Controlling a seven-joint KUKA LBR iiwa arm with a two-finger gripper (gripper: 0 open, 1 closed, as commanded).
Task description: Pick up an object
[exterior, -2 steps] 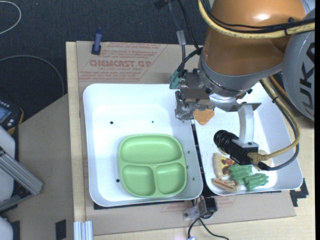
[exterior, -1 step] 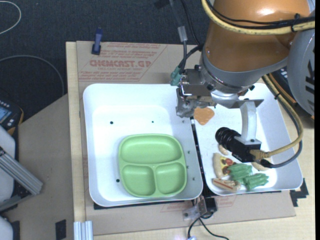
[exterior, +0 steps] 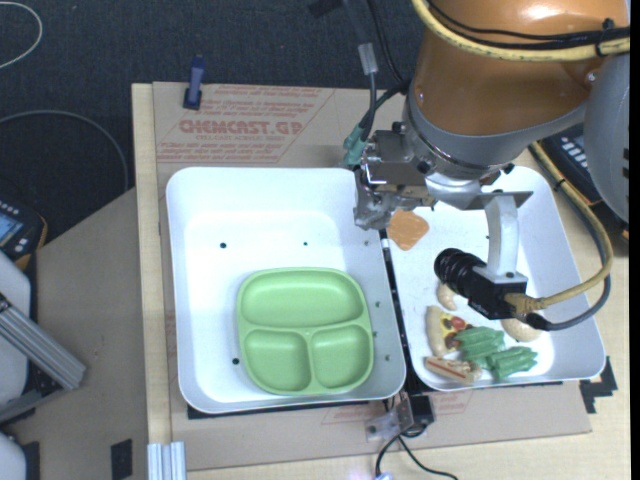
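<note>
Now the gripper (exterior: pixel 375 213) hangs beyond the far right corner of the green plate (exterior: pixel 303 328); whether it is wide or narrow cannot be told. A tan cookie (exterior: pixel 408 231) lies in the right bin (exterior: pixel 555 258), right of the plate, just beside the gripper.

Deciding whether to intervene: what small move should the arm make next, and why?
Probably shift slightly right and lower onto the orange disc. The gripper sits at the left edge of the right bin, just beside the disc, the nearest object to it.

Tray (exterior: pixel 303 330) in left bin (exterior: pixel 205 218), toys (exterior: pixel 480 345) in right bin (exterior: pixel 555 233)
</note>
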